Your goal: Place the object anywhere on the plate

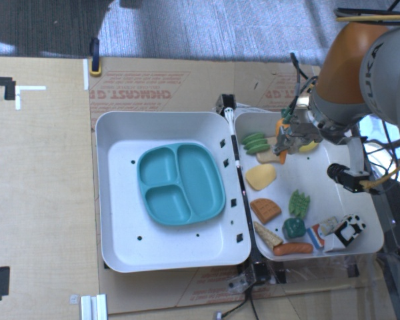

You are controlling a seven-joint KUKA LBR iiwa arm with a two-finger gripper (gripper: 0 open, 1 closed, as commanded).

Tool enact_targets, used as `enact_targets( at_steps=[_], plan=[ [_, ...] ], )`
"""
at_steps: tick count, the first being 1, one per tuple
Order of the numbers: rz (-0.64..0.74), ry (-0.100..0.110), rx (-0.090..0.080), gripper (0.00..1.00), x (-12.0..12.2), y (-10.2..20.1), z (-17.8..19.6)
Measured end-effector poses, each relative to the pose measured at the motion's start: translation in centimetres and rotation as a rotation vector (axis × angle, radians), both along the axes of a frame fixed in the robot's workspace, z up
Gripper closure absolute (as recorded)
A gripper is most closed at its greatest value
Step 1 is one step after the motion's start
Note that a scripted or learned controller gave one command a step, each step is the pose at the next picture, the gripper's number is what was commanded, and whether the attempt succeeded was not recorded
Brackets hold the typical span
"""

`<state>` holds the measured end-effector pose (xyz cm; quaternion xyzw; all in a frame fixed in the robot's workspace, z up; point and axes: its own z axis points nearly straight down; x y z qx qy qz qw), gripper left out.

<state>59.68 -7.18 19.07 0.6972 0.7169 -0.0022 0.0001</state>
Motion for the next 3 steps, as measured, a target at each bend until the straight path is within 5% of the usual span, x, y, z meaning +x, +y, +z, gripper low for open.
enact_targets(
  at_steps=[1, 2, 3],
  plan=[
    [0.091, -0.002, 0.002, 1.0, -2.2, 10.3, 5.9],
    [-0.111, 0.005, 0.0, 1.0, -3.0, 17.1, 0.8],
    [-0.111, 0.004, 0.0, 0.0, -3.0, 17.1, 0.8]
  ],
)
